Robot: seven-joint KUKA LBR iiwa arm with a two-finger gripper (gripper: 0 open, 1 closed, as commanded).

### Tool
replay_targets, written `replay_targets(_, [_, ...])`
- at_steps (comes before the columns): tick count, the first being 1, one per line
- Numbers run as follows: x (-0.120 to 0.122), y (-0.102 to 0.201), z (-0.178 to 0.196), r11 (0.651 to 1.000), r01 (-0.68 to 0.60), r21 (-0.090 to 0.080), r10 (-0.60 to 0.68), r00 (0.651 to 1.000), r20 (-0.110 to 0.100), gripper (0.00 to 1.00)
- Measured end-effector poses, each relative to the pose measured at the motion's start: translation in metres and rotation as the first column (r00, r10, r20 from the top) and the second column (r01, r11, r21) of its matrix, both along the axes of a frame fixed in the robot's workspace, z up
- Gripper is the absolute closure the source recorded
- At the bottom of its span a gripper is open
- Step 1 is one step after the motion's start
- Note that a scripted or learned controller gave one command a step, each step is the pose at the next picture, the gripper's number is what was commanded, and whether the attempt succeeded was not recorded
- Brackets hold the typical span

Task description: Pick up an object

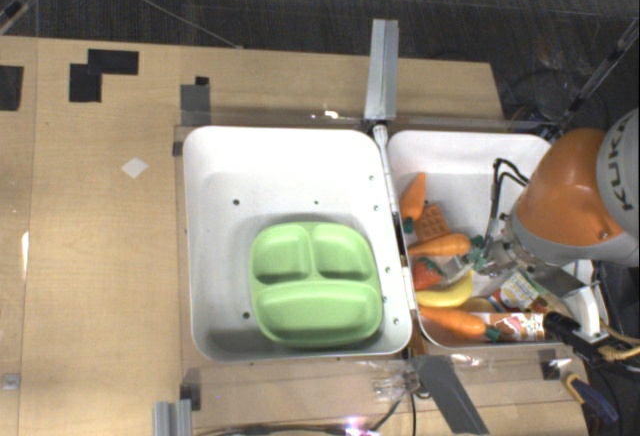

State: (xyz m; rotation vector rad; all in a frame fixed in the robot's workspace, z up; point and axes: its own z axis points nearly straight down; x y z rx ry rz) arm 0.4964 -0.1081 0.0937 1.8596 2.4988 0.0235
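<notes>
Low over the right bin (pixel 470 152), the pincer (pixel 487 257) hangs amid a heap of toy food, though whether it is apart or clamped on anything cannot be told from above. Around it lie carrots (pixel 440 246), a banana (pixel 447 295) and a small packet (pixel 518 326), none visibly lifted, so the pick looks unfinished. Beside it, the left bin (pixel 225 174) holds a green divided tray (pixel 316 281).
</notes>
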Motion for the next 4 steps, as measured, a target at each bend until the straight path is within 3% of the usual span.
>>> replay_targets(1, [0.002, 0.003, 0.011, 1.0, -0.003, 0.006, 0.003, 1.0, 0.0, 1.0])
replay_targets(2, [0.002, 0.003, 0.011, 1.0, -0.003, 0.006, 0.003, 1.0, 0.0, 0.0])
replay_targets(3, [-0.003, -0.002, -0.001, 1.0, 0.023, 0.005, -0.023, 1.0, -0.011, 0.0])
replay_targets(4, [0.0, 0.001, 0.011, 1.0, 0.021, 0.01, -0.021, 1.0, -0.004, 1.0])
